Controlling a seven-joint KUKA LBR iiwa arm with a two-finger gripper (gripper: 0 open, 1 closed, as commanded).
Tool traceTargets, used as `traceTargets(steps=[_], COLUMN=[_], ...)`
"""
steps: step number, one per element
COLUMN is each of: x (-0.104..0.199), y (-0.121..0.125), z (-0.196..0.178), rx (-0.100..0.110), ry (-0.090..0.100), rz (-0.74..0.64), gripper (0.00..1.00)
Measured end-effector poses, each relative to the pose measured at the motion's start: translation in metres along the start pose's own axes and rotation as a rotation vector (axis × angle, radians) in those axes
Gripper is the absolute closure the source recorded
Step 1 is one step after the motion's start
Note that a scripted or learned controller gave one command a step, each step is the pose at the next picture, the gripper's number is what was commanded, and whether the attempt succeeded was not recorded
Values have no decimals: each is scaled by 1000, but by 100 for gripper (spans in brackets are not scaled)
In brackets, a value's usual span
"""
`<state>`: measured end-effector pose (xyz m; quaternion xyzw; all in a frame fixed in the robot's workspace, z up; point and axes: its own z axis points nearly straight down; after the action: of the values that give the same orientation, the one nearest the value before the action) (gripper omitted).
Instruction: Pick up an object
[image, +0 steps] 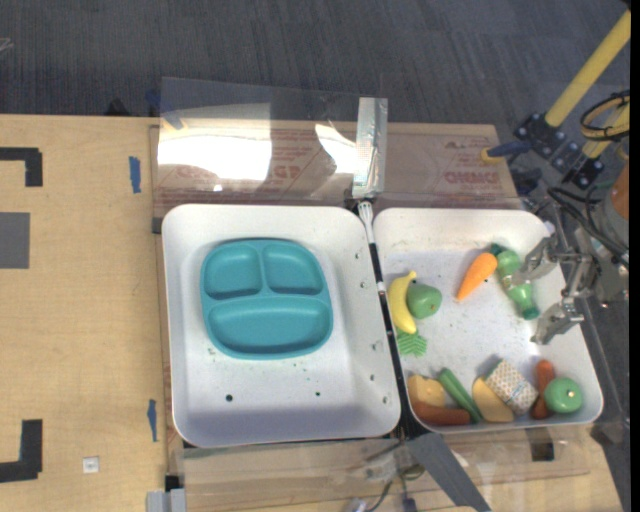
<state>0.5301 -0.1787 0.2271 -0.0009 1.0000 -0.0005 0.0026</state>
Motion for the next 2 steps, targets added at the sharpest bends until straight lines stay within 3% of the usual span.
traceTargets(steps=[1,2], x=[-73,-89], y=[-15,65], z=[117,139], rx=[6,-4], ry=[-25,-6], rz=[25,60], gripper=[0,0])
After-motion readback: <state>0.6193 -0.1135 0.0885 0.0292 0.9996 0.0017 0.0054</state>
